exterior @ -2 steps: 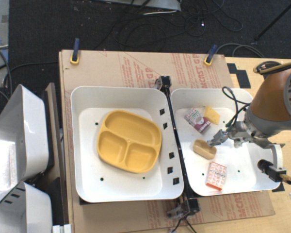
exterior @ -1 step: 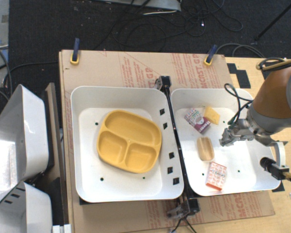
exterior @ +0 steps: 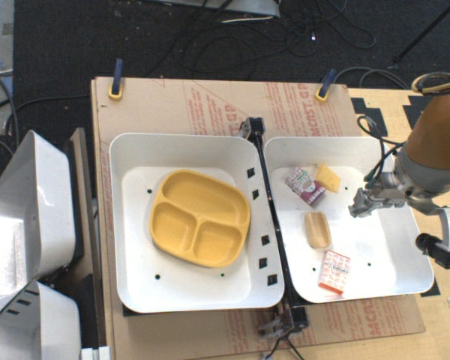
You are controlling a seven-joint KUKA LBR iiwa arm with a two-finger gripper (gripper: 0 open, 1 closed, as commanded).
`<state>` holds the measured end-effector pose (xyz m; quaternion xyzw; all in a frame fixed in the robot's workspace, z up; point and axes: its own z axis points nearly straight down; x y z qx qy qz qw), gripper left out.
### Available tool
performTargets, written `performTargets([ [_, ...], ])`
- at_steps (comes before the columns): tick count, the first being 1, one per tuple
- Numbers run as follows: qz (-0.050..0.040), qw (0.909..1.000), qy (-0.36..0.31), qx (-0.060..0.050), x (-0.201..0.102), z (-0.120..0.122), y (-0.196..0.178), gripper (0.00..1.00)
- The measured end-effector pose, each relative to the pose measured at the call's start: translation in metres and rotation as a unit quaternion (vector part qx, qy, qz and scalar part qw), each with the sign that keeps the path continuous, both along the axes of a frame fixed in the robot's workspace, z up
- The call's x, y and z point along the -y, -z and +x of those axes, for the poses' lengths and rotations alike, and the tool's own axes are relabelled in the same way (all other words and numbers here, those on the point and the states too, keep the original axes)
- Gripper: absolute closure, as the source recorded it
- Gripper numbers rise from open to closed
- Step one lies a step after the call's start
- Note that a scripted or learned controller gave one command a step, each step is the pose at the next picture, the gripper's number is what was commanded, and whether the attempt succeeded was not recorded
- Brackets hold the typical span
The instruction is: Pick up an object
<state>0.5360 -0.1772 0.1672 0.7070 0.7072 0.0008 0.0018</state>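
Nearest the lens, the red-and-white carton (exterior: pixel 334 271) is lying flat at the front of the right bin (exterior: pixel 405 276), printed face up, slightly skewed. Right bin is shallow white plastic with rounded corners, sitting on a brown cardboard sheet (exterior: pixel 202 103) over the tabletop.

Also sitting in the right bin:
- tan oblong piece (exterior: pixel 317 229), rounded ends, matte, looking like a small bread roll, lying mid-bin just behind the carton, not touching it
- small purple-and-white packet (exterior: pixel 305 184), crinkled, printed, lying toward the back-left
- yellow wedge-like block (exterior: pixel 328 178), smooth, touching or just beside the packet on its right

Left bin (exterior: pixel 127 223) is holding one item: a yellow plastic divided tray (exterior: pixel 199 217), three compartments, rounded outline, glossy, lying rotated in the middle of the bin.

Black divider strip (exterior: pixel 268 208) is running between the two bins.

Gripper (exterior: pixel 362 205) is hanging over the right side of the right bin, to the right of the tan piece and well apart from all four items. Nothing is showing between its tips; can't tell whether it's spread or closed from this angle. Grey arm with orange band (exterior: pixel 439 130) is coming in from the right.
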Motion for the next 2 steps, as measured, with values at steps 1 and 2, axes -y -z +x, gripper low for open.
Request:
performTargets([
  [1, -0.0002, 1.0, 0.0, 0.001, 0.001, -0.009, -0.051, 1.0],
  [2, -0.0005, 1.0, -0.002, 0.001, 0.002, -0.007, -0.092, 1.0],
])
